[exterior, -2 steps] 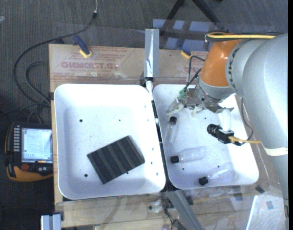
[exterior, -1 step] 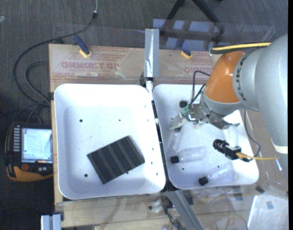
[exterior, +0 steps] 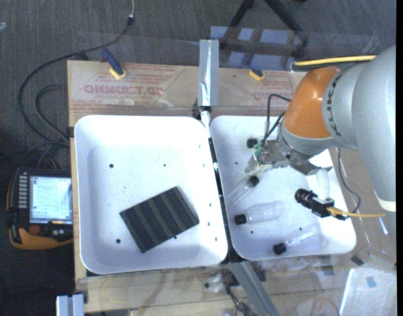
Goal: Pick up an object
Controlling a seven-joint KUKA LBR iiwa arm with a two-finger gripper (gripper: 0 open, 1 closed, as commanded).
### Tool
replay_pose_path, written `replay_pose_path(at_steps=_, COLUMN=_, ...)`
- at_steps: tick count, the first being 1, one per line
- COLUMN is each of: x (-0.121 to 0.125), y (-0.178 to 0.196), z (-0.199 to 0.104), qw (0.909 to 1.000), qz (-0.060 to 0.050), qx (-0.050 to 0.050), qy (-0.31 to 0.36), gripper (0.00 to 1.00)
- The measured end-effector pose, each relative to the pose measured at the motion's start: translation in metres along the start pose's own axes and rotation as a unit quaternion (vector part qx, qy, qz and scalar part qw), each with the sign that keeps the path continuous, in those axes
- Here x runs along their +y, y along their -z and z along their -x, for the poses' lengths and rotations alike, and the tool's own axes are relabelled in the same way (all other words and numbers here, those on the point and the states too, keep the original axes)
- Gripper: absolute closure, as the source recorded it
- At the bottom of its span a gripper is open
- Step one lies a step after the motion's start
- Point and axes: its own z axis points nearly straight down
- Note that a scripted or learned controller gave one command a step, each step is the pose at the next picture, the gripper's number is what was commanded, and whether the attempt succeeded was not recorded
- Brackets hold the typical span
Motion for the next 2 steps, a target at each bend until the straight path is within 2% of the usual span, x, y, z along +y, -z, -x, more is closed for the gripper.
replay_pose_path(at_steps=1, x=0.0686, y=0.0822, z=-0.0291, qw=0.9995, qz=-0.008, qx=0.001, qy=0.029, gripper=1.0)
replay_pose_path(at_steps=2, x=0.0686, y=0.0907, z=-0.0289, qw=0.9995, qz=-0.008, qx=-0.001, qy=0.03, gripper=1.0)
